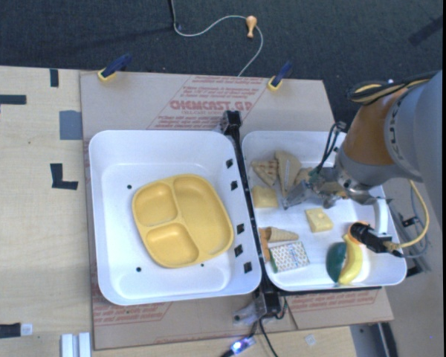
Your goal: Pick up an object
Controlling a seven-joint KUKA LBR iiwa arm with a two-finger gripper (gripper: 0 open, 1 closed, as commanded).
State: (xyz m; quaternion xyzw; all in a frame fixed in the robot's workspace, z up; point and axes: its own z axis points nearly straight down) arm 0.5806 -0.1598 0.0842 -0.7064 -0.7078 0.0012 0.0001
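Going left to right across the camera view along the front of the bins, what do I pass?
Yellow divided plate → orange wedge → speckled block → green and yellow toy. The end effector sits farther back, in the right bin.

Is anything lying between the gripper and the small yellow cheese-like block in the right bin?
Nothing visible lies between them. The gripper hangs low in the right white bin, and the small yellow cheese-like block sits just beside it on bare bin floor.

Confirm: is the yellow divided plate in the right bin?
No, the yellow plate lies in the left bin, away from the food pieces in the right bin.
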